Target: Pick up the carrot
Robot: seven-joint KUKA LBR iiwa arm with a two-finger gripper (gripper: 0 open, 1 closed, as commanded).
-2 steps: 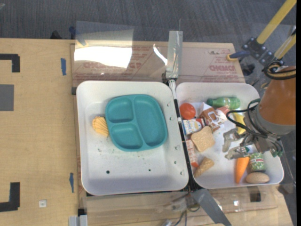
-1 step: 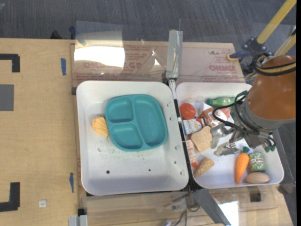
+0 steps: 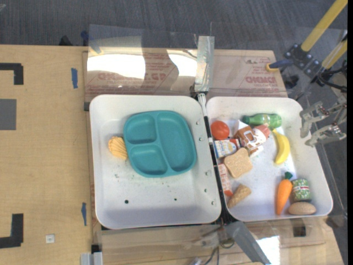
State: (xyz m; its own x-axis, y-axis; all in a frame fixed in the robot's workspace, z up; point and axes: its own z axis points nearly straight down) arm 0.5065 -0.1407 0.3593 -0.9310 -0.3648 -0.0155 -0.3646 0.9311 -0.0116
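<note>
The carrot (image 3: 283, 195) is orange with a small green top. It lies in the right bin (image 3: 265, 211) near the front right corner, roughly upright in the view with its green end pointing away from the front. A small green can (image 3: 301, 189) touches its right side. A tan oval roll (image 3: 301, 207) sits just beside its tip.
The right bin also holds a banana (image 3: 282, 147), a green bottle (image 3: 262, 120), a tomato (image 3: 220, 129), a bread slice (image 3: 238, 163), small cartons (image 3: 251, 138) and a tan pastry (image 3: 239, 194). The left bin holds a teal divided plate (image 3: 160, 142) and a yellow shell-shaped piece (image 3: 117, 147). Metal fixtures (image 3: 322, 123) stand at the right.
</note>
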